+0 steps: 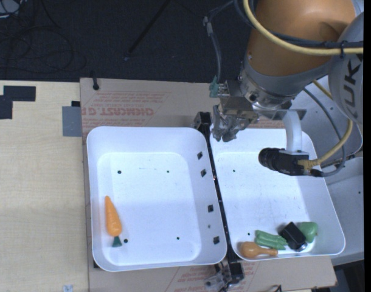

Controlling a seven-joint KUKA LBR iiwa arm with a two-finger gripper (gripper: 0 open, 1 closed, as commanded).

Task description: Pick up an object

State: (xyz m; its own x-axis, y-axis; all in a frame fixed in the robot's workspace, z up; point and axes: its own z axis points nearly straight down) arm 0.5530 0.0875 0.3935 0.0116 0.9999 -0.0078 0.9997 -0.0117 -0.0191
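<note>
The gripper [225,129] hangs high over the far edge of the right bin [258,190], with nothing seen in it. Whether it is spread or pressed together cannot be told. No toy is picked yet. A smooth orange carrot [112,218] lies in the left bin [149,181]. 4 shiny plastic toys sit in the right bin's near corner

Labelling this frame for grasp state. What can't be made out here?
- Gripper, camera view: dark and small against the bins' divider under the wrist; no telling whether it is open or shut.
- Black object in the right bin: lies over the green items, hiding part of them; what it is can't be told.
- Orange pear-shaped item: near the bin's front rim, too small to identify.
- Carrot, left bin: plainly visible.
</note>
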